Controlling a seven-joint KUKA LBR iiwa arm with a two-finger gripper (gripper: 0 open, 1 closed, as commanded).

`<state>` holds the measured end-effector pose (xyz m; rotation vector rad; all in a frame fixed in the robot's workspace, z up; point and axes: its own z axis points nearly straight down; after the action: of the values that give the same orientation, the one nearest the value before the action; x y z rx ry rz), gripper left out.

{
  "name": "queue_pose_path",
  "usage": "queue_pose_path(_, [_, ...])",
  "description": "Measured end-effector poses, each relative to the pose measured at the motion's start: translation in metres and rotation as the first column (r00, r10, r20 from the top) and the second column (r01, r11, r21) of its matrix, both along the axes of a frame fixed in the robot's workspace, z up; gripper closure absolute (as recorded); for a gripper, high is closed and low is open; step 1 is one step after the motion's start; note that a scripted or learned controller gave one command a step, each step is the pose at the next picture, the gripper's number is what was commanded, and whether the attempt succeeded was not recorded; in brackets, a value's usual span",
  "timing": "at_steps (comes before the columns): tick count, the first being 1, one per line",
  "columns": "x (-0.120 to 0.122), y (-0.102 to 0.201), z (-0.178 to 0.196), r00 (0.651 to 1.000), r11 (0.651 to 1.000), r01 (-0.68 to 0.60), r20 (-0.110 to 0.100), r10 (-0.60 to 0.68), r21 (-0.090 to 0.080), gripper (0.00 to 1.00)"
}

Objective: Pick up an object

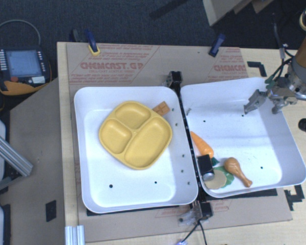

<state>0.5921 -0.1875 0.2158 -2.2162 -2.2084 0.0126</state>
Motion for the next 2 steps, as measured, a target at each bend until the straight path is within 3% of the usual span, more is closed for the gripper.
queue_pose_path(1, [0.003, 0.001, 0.008, 1.000, 1.000, -0.004, 0.014, 0.004, -0.003, 0.00])
queue_pose_path(2, [0.000, 0.007, -0.055, 1.000, 1.000, -0.004, 0.007, 0.004, -0.001, 0.00])
